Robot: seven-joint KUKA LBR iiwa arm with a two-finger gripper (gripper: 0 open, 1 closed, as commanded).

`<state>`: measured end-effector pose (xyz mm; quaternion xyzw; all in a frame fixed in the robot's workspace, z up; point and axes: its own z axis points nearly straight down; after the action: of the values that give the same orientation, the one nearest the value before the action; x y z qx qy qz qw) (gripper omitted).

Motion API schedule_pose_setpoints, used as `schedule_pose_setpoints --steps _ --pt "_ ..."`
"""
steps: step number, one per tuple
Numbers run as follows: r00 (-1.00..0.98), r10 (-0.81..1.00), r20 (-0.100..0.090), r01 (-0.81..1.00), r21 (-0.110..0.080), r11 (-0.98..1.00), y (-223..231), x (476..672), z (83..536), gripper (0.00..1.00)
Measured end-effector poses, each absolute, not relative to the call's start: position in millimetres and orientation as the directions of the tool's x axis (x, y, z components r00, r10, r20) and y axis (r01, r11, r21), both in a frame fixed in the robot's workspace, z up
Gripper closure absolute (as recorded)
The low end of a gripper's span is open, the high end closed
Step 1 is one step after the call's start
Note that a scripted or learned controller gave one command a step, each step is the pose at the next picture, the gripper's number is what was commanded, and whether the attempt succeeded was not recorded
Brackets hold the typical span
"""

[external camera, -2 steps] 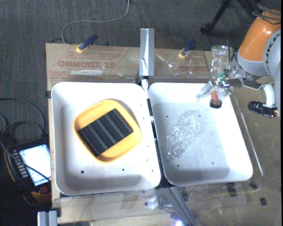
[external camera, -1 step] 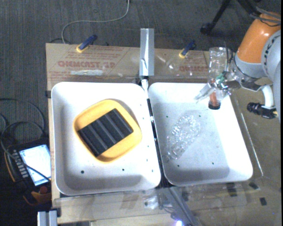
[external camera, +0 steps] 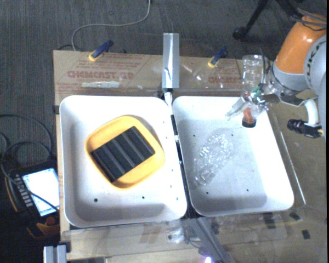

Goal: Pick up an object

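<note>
Above right bin (external camera: pixel 274 147) far corner, fingers (external camera: pixel 249 114) clenched on clear bottle (external camera: pixel 251 84).

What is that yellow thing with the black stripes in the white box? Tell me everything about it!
The yellow thing is a flat, rounded-square pad, like smooth plastic or rubber, with a black ribbed panel set in its top. It lies flat and turned at an angle on the floor of the left bin, near the middle. Nothing but the bin touches it; the gripper is over the other bin.
</note>
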<state>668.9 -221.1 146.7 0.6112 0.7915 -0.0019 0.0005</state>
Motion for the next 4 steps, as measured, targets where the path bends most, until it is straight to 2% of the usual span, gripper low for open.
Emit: schedule_pose_setpoints --steps 1,2,3,4 --pt "-0.254 0.967 -0.005 0.967 -0.003 0.254 -220.1 669.4 155.9 1.00" --pt "-0.183 0.983 -0.004 0.983 -0.005 0.182 -143.5 667.3 97.0 1.00" --pt "-0.290 0.957 -0.002 0.957 0.000 0.290 -82.9 661.2 184.2 1.00" --pt "-0.291 0.957 0.000 0.957 -0.002 0.291 -81.8 660.9 191.6 1.00"
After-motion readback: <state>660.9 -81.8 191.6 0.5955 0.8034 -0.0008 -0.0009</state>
